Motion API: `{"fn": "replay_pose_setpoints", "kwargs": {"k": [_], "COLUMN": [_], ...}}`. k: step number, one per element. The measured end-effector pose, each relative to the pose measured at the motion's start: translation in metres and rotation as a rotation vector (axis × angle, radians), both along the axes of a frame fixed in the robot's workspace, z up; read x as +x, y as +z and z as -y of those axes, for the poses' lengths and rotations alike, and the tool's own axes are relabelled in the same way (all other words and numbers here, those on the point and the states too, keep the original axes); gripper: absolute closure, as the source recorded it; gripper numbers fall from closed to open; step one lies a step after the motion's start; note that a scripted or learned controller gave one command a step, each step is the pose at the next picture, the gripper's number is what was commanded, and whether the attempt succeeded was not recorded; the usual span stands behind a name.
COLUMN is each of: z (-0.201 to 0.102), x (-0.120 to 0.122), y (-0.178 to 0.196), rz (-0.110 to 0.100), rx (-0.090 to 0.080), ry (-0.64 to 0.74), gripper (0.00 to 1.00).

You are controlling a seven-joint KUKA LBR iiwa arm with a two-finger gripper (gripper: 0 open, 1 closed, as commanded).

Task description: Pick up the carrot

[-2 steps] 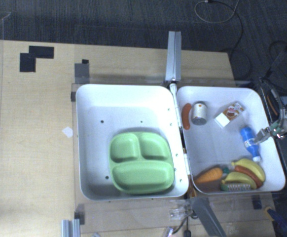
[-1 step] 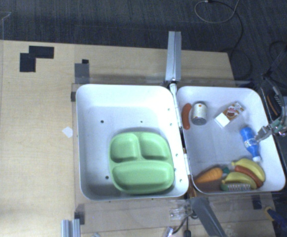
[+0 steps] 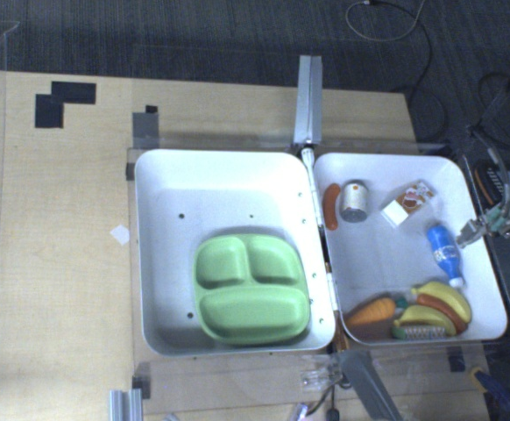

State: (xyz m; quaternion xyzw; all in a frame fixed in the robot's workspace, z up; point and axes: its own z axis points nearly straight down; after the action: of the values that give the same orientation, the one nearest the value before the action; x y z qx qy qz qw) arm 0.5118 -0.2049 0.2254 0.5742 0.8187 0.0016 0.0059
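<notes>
Bench w/ two white bins: carrot (image 3: 371, 310) lies at 7 o'clock in right bin (image 3: 476, 202), touching bananas (image 3: 436, 307); gripper (image 3: 500, 219) at rim, 3 o'clock, grip state can't be told, so your descent may snag bananas instead.

Green tray (image 3: 251, 289), can (image 3: 354, 202), bananas (image 3: 439, 305)

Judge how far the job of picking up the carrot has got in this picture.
Nothing looks done: the orange, tapered toy carrot lies in the right white bin's near-left corner, beside the yellow bananas. In hand: the arm's claw is at that bin's far right edge, apart from the carrot. Left: reach, grip, lift.
</notes>
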Motion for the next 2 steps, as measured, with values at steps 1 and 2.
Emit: {"fn": "replay_pose_setpoints", "kwargs": {"k": [1, 2], "z": [0.0002, -0.0008], "x": [0.0136, 0.0160], "y": [-0.0239, -0.0144], "rz": [-0.008, -0.006], "rx": [0.005, 0.004], "ry": [-0.332, -0.324], "gripper": [1.00, 1.00]}}
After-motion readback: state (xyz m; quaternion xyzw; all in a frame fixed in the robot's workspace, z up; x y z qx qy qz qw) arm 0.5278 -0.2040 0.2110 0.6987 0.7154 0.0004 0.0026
